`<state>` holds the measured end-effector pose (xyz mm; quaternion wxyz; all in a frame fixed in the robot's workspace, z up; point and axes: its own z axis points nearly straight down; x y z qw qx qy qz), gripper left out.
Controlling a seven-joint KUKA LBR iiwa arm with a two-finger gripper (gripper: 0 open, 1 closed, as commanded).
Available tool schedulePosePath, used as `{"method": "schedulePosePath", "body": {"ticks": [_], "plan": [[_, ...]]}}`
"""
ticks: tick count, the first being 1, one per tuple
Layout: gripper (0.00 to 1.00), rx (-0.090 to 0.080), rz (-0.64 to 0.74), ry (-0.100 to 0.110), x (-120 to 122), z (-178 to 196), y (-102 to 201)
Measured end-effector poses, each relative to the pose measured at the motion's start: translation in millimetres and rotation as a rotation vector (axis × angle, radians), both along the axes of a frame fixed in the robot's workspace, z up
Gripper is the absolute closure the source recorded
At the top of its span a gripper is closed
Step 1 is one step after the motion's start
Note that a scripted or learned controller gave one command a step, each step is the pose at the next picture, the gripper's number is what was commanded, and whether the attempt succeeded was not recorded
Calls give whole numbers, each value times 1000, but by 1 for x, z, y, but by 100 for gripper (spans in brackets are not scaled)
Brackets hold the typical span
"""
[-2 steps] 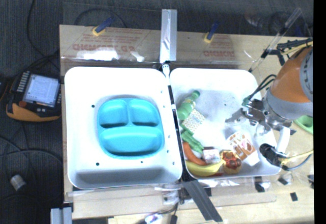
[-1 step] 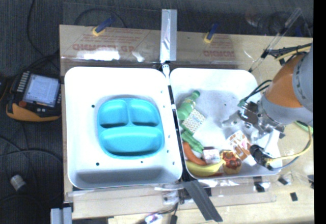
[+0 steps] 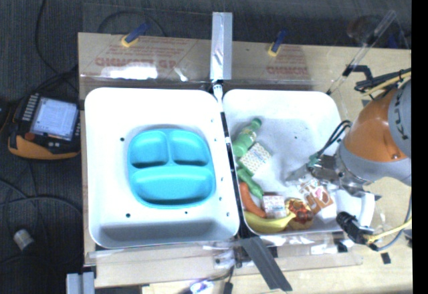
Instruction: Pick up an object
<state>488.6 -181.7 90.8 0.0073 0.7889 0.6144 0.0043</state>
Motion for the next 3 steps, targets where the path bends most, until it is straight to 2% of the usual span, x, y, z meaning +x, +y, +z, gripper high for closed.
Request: {"method": "schedulePosePath", "body": {"ticks": [1,2,3], "plan": [[100,1,-1,1,0,9,0],[100,4,57,5,20,1,-11],[100,3,183,20,34,115,25]]}}
